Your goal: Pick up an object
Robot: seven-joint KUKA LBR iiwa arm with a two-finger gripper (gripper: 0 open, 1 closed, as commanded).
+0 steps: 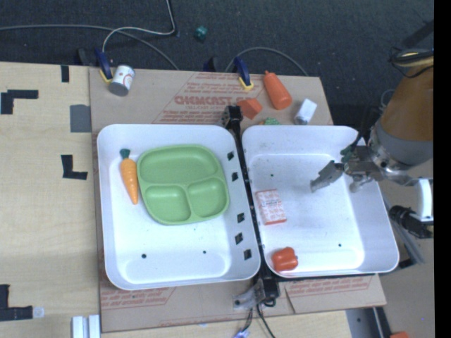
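My gripper (343, 179) hangs over the right side of the right bin (317, 146), fingers spread open with nothing between them. One dark finger (323, 179) points down-left toward the bin's middle. A small red-and-white packet (270, 207) lies flat on the bin floor to the gripper's left, well apart from it. A red-orange toy vegetable (285, 259) rests by the bin's front left corner. In the left bin (113, 245) sit a green divided plate (184, 184) and a toy carrot (129, 177) beside it.
Behind the bins on the cardboard lie an orange toy (276, 90), a small orange block (251, 108), a white cube (306, 110) and a small can (121, 79). Blue clamps (244, 76) and cables run along the back edge. A black divider (243, 189) separates the bins.
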